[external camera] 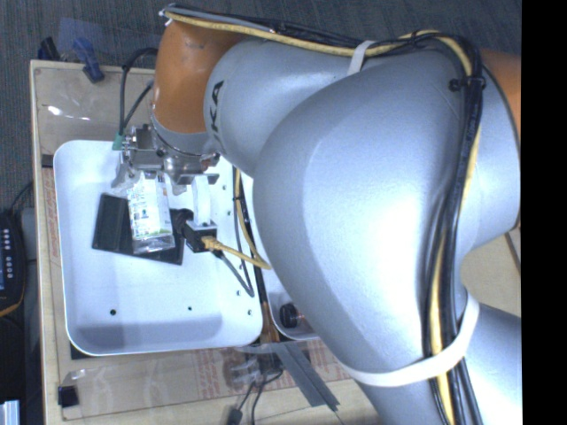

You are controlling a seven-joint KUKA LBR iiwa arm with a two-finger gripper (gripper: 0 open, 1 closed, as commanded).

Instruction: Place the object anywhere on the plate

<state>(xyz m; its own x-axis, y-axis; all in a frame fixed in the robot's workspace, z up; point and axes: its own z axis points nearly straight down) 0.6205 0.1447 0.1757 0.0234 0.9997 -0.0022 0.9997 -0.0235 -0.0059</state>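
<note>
The object [149, 212] looks like a small clear packet or bottle with a pale label, though it's too blurry for me to say which. It's lying on a black plate [115, 227], a flat dark slab sitting in the left white bin [142, 326], up toward that bin's 10 o'clock area. The packet covers the plate's right part, and the plate pokes out from under it toward 9 o'clock.

The pincer [149, 180] hangs right at the object's 12 o'clock end, basically on top of it. From where I'm standing I honestly cannot tell if it's clamped or let go, the metal bits all blur together with the packet.

Just off at 3 o'clock from the object there's a small black connector [197, 234] with a yellowish cable [241, 257] trailing away toward 4 o'clock.

The big grey arm [372, 220] fills the whole right side, with its orange band [182, 73] sitting at 12 o'clock above the pincer. A sliver of the second bin [288, 330] peeks out under the arm. The desk [53, 87] shows round the edges, with a blue clip [87, 53] at its far left corner.
</note>
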